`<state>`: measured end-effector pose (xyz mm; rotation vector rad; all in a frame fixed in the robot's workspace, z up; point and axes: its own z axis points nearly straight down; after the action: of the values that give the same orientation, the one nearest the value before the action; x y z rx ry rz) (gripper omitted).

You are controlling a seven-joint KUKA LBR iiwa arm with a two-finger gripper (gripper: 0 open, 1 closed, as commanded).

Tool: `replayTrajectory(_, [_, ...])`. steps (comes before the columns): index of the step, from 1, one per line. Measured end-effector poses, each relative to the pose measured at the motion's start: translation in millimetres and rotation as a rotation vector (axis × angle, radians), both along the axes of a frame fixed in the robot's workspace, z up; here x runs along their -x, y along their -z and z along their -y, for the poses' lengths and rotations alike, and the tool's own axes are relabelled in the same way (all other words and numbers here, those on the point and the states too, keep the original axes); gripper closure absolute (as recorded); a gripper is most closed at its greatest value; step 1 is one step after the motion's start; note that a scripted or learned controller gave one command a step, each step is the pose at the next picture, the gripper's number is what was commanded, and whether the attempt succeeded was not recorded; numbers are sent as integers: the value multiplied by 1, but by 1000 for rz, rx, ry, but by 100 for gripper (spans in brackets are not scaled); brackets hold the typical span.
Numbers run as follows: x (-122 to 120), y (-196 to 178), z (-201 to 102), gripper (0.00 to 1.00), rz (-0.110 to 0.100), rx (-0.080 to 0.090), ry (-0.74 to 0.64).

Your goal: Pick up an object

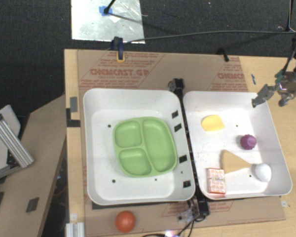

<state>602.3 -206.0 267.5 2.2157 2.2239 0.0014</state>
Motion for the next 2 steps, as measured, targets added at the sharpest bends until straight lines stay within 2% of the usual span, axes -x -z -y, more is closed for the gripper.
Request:
replayTrajectory(1, [-1, 46, -9, 0, -4, -1, -2])
replayTrajectory(2, [-4, 108, -12, 0, -5, -2, 1])
